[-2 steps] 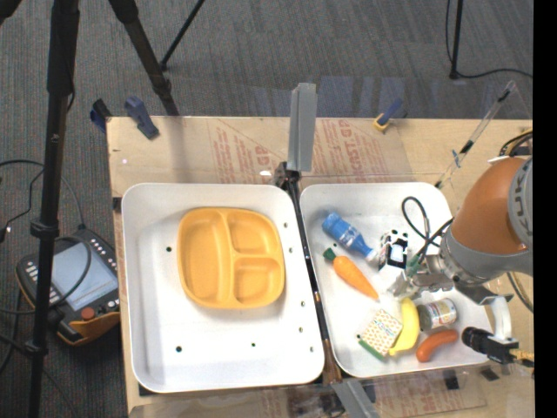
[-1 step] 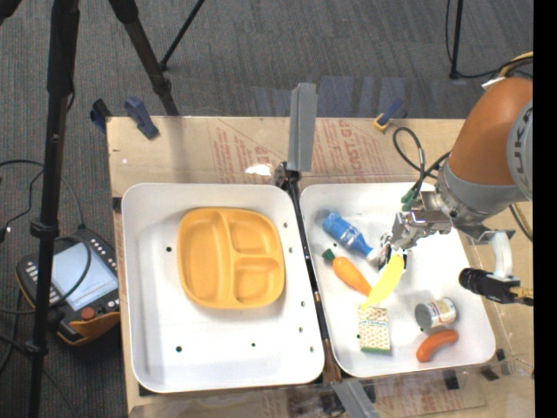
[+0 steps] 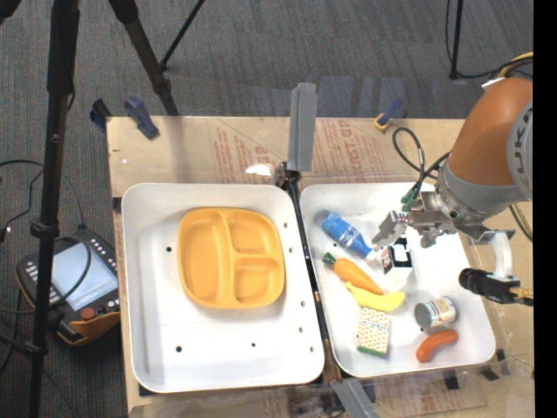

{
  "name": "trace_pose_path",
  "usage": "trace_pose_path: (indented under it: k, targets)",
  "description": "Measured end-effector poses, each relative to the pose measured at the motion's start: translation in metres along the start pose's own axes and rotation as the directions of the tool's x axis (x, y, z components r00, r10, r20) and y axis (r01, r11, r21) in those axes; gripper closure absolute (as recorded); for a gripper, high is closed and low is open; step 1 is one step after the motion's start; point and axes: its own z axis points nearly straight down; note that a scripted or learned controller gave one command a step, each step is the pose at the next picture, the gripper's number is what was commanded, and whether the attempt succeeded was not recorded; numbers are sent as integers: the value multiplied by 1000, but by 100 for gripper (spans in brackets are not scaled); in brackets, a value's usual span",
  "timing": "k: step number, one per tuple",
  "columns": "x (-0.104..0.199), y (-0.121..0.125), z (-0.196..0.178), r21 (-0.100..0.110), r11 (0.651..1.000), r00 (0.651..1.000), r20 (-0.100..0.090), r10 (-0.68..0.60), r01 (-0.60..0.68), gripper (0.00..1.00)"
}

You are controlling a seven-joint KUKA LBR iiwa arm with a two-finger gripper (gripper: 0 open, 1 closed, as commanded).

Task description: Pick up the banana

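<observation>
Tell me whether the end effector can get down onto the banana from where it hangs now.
Probably yes. The banana lies uncovered in the right bin, with the end effector just above it. Close neighbours could hamper a grasp: the toy carrot touches it, and the small box sits right beside it.

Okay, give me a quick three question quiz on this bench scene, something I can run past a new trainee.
1. True or false: the banana lies in the same bin as the orange divided plate.
2. Multiple choice: which item touches the banana's upper left side? A) the blue bottle B) the carrot C) the small can
3. Fill in: the tool is above the ____ bin, up from the banana.

Key
1. False: the banana is in the right bin; the plate sits in the left bin.
2. B
3. right
</observation>
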Motion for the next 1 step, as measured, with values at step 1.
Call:
trace_pose_path:
  k: [1]
  targets:
    - [-9,-41,91,2,992,992,-2,-123,123,0]
